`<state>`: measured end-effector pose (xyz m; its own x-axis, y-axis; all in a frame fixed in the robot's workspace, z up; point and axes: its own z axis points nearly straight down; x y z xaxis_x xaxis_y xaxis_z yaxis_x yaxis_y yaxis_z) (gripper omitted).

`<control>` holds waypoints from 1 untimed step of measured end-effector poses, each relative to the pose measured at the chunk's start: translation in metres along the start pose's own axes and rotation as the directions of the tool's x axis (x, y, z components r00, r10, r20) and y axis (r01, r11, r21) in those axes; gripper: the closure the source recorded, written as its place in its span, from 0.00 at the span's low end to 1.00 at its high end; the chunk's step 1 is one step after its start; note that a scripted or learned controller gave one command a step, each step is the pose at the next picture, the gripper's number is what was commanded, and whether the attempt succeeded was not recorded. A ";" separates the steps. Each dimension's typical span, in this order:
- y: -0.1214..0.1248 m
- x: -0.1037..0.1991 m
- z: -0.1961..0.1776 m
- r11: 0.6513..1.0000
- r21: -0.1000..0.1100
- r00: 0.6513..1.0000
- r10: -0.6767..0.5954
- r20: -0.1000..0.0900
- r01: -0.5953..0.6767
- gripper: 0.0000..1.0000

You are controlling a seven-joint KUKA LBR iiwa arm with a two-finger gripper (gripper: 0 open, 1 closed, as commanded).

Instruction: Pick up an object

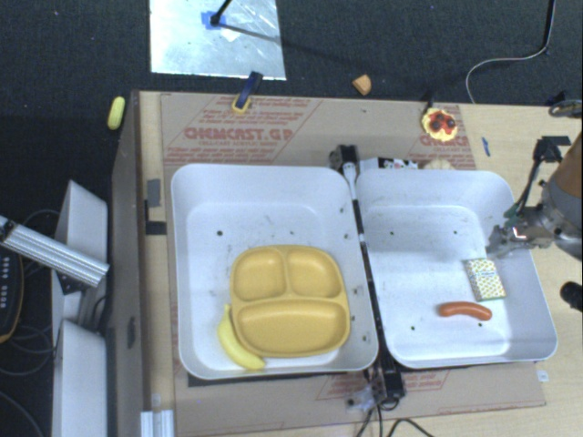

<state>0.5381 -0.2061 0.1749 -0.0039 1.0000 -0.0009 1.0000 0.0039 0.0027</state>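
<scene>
In the right bin (428,203) lie a hot dog sausage (465,311) and, just above it, a small yellow-patterned sponge block (485,279). The left bin (264,189) holds a yellow divided plate (290,299) with a banana (236,345) tucked under its lower left edge. My gripper (510,237) hangs at the right rim of the right bin, a little up and right of the sponge block, touching neither item. Nothing shows between its fingers.
A metal divider (357,235) runs between the two bins. On the cardboard bench behind them sit a small round red and yellow toy (440,123) and a blue and yellow clip (246,91). A white cable (510,57) trails at the top right.
</scene>
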 end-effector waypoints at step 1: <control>0.033 0.000 -0.016 1.000 -0.001 1.000 0.000 0.000 0.000 1.00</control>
<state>0.5709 -0.2064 0.1906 -0.0041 1.0000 -0.0012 1.0000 0.0041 0.0036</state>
